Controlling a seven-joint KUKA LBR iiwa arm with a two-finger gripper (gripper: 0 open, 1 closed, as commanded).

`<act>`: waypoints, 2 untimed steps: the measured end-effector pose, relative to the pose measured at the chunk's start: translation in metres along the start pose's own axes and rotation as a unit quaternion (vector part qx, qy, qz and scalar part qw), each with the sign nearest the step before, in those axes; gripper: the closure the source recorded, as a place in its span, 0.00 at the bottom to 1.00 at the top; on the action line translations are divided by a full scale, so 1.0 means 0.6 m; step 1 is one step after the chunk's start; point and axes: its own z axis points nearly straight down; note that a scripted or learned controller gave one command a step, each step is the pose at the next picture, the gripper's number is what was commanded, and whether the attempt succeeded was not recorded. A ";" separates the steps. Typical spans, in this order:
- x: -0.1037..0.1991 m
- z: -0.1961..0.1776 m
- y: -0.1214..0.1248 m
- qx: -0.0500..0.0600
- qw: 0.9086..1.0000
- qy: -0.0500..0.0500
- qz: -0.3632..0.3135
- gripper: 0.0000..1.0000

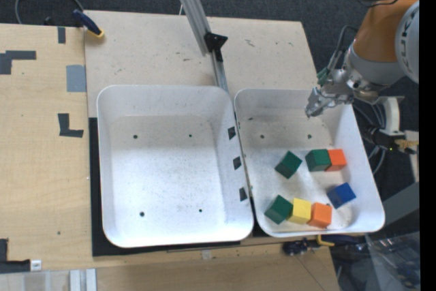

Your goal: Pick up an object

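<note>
The right bin (272,105) holds several small blocks. A dark green block (288,164) lies near its middle, and a green block (317,160) touches an orange block (336,159) to its right. A blue block (341,194) sits lower right. Along the front wall a green block (278,208), a yellow block (300,210) and an orange block (321,215) stand in a row. My gripper (317,104) hangs over the bin's far right corner, above and apart from the blocks, with nothing seen in it.
The left bin (109,146) stands beside the right one, sharing a middle wall. A slanted metal bar (191,0) runs down to the bins' far edge. A cable with a blue and yellow plug (88,22) lies on the bench at the far left.
</note>
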 end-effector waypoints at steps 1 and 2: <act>0.108 -0.002 -0.006 0.003 1.000 0.002 -0.003 1.00; 0.201 -0.024 -0.007 0.002 1.000 0.002 -0.003 1.00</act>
